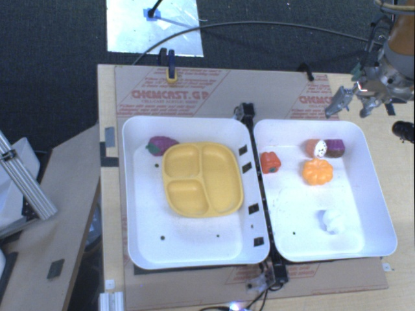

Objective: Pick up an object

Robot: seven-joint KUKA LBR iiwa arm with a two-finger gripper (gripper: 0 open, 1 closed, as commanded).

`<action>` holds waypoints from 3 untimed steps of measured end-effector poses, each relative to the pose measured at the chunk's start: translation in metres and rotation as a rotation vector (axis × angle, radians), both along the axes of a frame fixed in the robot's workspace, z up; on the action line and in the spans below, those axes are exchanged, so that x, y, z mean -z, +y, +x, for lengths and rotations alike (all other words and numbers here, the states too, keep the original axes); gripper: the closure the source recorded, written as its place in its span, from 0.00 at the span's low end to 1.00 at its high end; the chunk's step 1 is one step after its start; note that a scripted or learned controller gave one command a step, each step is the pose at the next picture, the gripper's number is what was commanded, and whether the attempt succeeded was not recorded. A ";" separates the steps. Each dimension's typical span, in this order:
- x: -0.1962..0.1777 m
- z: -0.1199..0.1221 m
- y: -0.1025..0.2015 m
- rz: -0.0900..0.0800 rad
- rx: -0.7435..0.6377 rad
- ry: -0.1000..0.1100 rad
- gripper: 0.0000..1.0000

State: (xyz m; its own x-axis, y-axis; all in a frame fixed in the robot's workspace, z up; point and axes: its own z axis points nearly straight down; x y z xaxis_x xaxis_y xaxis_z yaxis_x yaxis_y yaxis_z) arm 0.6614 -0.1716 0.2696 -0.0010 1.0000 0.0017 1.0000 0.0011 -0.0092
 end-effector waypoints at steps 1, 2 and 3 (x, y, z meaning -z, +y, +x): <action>-0.008 0.002 0.001 -0.002 -0.002 -0.011 0.00; 0.052 -0.003 -0.005 -0.002 0.000 -0.006 0.00; 0.111 -0.003 0.003 -0.001 -0.003 -0.007 0.00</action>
